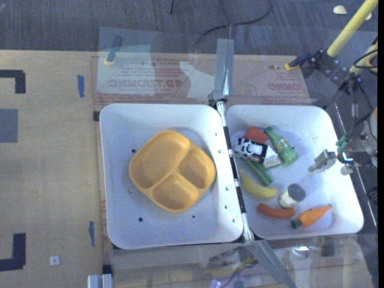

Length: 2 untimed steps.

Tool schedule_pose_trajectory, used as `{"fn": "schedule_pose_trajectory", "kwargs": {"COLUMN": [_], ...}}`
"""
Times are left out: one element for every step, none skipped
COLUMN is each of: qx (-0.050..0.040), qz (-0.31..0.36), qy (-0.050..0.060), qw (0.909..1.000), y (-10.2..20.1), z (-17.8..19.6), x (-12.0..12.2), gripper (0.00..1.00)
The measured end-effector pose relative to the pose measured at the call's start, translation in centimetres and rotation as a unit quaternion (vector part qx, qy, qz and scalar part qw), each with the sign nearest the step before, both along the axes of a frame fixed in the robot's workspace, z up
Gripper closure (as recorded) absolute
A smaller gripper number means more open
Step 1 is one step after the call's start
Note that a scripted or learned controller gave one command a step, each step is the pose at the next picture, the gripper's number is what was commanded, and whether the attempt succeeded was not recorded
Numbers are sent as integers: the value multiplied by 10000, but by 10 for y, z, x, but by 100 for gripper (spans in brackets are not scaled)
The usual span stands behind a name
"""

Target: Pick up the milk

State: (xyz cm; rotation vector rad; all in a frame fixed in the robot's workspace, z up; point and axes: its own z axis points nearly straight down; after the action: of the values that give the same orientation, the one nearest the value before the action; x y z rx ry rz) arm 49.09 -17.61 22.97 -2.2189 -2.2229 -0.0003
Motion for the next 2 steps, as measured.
{"fn": "schedule_pose_trajectory", "kwargs": {"qx": [-13, -28], "qz": [1269, 1653], "qy": [-49, -42], "qw": [9919, 9862], "y": [11, -34], "z": [-141, -141], "x": [68, -10], "gripper": [0, 0]}}
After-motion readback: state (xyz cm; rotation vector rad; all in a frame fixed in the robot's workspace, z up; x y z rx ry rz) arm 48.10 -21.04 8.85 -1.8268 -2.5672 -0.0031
